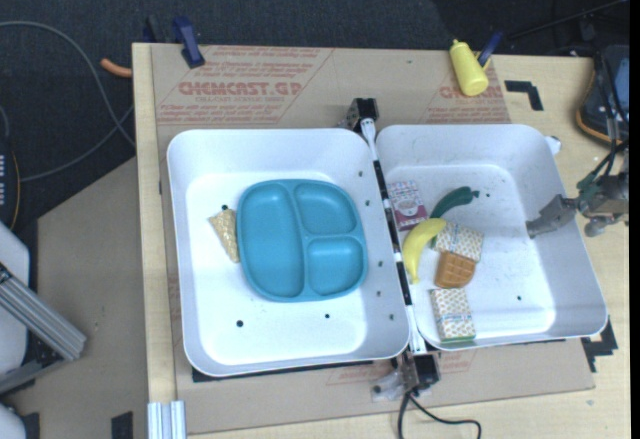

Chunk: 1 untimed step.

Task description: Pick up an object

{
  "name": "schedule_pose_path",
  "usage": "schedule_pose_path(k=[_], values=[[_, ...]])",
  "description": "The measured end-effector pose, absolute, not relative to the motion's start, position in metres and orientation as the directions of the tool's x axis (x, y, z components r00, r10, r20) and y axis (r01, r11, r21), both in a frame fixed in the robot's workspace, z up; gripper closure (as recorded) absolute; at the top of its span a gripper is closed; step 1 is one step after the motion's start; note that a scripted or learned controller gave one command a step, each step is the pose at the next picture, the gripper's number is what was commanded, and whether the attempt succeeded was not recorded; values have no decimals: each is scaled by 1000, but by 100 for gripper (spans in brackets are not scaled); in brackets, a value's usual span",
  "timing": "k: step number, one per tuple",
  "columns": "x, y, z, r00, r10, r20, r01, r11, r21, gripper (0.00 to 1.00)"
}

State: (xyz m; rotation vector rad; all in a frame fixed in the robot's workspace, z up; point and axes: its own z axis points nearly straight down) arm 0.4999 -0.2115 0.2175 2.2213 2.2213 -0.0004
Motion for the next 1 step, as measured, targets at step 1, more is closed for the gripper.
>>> schedule_pose_path(k=[1], values=[[521,-155,105,-1,1000,1,1000,1,-1,0]])
